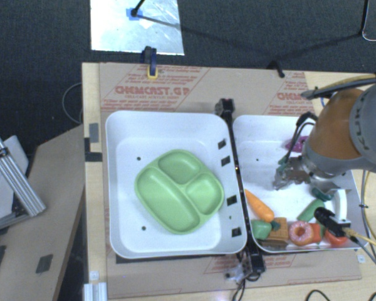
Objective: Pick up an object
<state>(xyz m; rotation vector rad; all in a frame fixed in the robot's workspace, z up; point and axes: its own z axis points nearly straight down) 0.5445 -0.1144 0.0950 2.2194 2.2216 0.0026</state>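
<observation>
The tool [287,175] hangs low over the middle of the right bin [260,144], at the end of the grey arm [341,137] with its orange band, which reaches in from the right; whether it is spread or pressed together I cannot tell, and nothing shows pinched in it. Below the tool and a little to its left lies an orange carrot [259,205], apart from it. Further below, along the bin's near edge, sit a brown block [277,232] and a pink frosted doughnut [299,232], side by side. Down and to the right of the tool lies a green piece [311,209]. Just above and to its right, a purple thing [296,144] peeks out beside the arm. Well to the tool's left, in the left bin [122,168], rests a green divided plate [178,190].
</observation>
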